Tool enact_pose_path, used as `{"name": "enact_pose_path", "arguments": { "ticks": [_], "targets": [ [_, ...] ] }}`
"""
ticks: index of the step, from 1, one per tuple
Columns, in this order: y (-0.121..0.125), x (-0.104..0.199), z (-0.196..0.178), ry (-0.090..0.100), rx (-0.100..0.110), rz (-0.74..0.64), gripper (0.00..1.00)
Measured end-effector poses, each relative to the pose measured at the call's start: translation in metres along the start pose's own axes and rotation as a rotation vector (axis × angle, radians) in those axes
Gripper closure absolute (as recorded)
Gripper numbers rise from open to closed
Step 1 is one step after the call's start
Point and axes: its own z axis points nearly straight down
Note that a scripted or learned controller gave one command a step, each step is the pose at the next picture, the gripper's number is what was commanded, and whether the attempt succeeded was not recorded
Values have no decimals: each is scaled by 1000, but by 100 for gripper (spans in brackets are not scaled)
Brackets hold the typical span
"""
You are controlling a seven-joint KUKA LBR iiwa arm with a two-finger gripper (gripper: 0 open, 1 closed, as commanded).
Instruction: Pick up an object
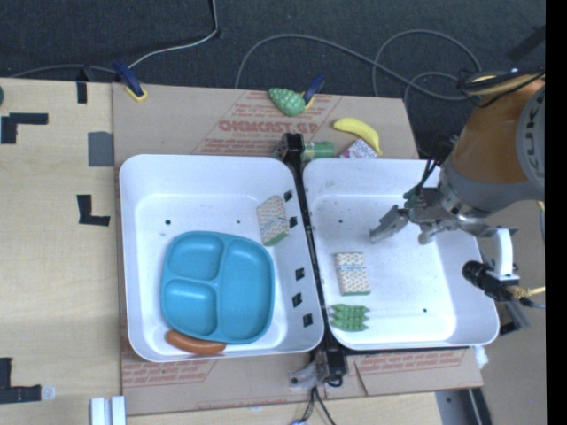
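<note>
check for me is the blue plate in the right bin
No, the blue plate lies in the left bin, with the hot dog at its near edge.

Bare bin floor lies beneath the gripper; patterned sponge and green pea pod obstruct beyond the jaws, toward the divider.

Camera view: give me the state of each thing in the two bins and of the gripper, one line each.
Blue plate: flat in the left bin, nothing on it.
Sausage: beside the plate's near edge, partly under it.
Left sponge: tilted against the left bin's wall.
Right sponge: flat on the right bin's floor.
Green pea pods: lying in the right bin's near corner.
Gripper: above the right bin, jaws open, holding nothing.
</note>
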Motion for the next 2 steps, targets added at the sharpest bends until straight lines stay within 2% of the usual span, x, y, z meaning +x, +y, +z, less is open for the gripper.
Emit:
{"name": "enact_pose_path", "arguments": {
  "ticks": [1, 2],
  "targets": [
    [0, 36, 105, 0, -4, 0, 0],
    [-14, 35, 105, -2, -10, 0, 0]
  ]
}}
